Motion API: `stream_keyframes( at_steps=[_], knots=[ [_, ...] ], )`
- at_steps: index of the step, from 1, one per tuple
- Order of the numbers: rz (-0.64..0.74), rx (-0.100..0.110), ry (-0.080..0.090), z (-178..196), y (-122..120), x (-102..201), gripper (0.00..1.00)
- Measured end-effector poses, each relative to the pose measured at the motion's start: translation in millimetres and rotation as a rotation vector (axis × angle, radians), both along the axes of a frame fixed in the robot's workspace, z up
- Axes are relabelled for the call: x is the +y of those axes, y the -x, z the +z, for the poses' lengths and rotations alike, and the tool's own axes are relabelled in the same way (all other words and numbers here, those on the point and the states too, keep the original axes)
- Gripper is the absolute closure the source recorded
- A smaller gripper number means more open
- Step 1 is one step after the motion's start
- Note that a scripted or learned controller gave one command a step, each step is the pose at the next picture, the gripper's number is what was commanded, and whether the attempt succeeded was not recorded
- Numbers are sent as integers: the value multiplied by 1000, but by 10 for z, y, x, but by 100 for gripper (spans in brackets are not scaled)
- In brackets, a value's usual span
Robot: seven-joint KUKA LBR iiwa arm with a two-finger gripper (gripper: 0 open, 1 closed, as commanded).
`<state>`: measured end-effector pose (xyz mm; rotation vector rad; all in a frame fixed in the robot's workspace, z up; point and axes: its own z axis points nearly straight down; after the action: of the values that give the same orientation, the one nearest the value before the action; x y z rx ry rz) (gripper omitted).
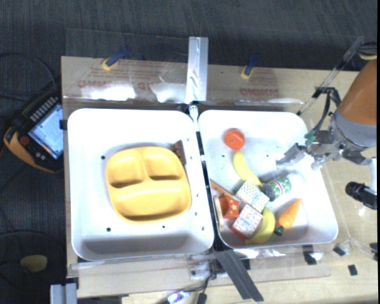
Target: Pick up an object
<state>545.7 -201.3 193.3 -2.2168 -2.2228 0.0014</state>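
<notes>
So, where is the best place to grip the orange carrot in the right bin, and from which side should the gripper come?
Probably the carrot at its thick middle, from straight above, fingers closing across its width. It lies tilted near the right bin's right wall with free floor on its right, while a banana crowds its lower left end.

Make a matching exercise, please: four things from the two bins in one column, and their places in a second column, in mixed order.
Things
1. yellow plastic divided tray
2. round orange plastic lid
3. orange toy carrot
4. small green can with white label

Places
A. right bin, near its front right corner
B. left bin, in the middle
C. right bin, near its back left part
D. right bin, in the middle, just beyond the carrot

Pairs: 1-B, 2-C, 3-A, 4-D
</notes>
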Motion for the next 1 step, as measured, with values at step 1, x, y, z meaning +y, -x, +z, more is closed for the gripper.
stream_keyframes(
  at_steps=[1],
  knots=[
    [-25, -4, 0, -980, 122, -19, 0]
  ],
)
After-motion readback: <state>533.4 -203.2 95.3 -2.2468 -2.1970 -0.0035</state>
